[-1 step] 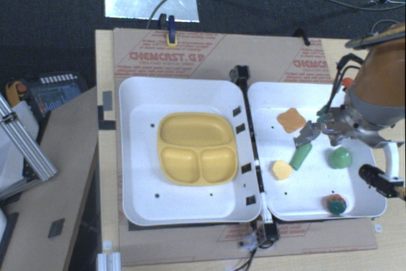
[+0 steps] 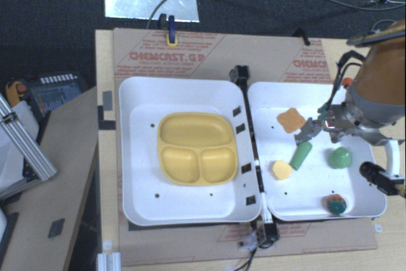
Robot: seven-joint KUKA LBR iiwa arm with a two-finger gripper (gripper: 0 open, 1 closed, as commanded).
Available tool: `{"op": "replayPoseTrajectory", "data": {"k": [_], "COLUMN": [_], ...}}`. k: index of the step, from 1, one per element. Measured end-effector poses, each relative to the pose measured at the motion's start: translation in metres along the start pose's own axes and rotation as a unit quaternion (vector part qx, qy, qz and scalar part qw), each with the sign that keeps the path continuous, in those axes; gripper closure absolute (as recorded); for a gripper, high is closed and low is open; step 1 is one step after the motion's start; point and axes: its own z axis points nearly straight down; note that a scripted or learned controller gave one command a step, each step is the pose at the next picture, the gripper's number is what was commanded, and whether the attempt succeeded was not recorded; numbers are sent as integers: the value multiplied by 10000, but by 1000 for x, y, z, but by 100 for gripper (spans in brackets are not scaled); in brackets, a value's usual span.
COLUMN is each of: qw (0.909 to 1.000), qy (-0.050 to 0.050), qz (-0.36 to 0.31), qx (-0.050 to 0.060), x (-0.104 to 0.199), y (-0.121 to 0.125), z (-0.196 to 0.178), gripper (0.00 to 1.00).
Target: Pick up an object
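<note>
Green cylinder (image 2: pixel 301 154) just below gripper (image 2: pixel 311 131), right bin (image 2: pixel 266 200).

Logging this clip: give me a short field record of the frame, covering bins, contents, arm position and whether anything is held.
left bin: holds a yellow divided tray
right bin: holds five loose items
items: orange flat piece, green cylinder, yellow block, green ball, multicoloured ball
arm: reaches in from the right, over the right bin
end effector: low over the bin, just above the green cylinder's upper end, beside the orange flat piece
held: nothing visibly between the fingers
task status: no object lifted yet
</note>
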Motion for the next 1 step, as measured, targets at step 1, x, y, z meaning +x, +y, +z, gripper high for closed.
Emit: {"op": "replayPoseTrajectory", "data": {"k": [1], "qw": [10000], "qy": [6], "qz": [9], "qx": [24], "x": [8], "y": [1], "z": [59], "gripper": [0]}}
